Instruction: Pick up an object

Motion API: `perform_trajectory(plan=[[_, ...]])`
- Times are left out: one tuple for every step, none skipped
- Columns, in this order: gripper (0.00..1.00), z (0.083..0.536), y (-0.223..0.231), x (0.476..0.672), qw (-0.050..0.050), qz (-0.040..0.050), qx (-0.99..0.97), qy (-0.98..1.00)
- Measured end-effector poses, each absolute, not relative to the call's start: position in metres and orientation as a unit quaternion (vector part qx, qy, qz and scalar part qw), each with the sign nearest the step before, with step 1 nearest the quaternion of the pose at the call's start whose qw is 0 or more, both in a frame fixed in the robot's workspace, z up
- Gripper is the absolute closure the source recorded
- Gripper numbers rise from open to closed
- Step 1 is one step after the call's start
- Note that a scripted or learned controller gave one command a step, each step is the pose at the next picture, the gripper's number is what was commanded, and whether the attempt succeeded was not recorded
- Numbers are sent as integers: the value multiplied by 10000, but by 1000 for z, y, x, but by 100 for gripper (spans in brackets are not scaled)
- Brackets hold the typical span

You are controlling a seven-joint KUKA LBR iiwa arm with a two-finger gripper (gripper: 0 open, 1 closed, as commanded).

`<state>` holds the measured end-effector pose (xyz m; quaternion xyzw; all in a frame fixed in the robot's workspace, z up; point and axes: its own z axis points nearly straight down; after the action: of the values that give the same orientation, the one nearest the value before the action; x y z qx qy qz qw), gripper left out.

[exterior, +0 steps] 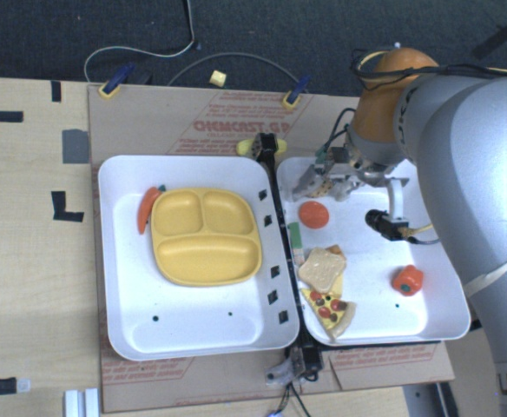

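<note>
the two shallow white plastic bins [123,259] are showing a smooth, slightly glossy finish. the yellow compartmented plastic plate [207,235] is looking smooth and satin. the orange plastic carrot [147,209] and the round orange-red plastic tomato [314,215] are appearing smooth. the brown corrugated cardboard sheet [227,120] under the bins is looking matt, with red print. the pale wood-grain bench top [28,276] is appearing matt. the grey arm housing [466,155] is showing a smooth, softly reflective painted finish.
</note>
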<state>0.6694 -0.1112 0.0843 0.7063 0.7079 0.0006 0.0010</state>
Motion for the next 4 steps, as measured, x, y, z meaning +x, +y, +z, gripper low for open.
perform_trajectory(plan=[[0,85,-99,593,-3,-4,7072,7070],[0,85,-104,630,7,5,7065,7077],[0,84,-98,660,-1,4,7064,7078],[0,85,-96,638,1,-9,7072,7070]])
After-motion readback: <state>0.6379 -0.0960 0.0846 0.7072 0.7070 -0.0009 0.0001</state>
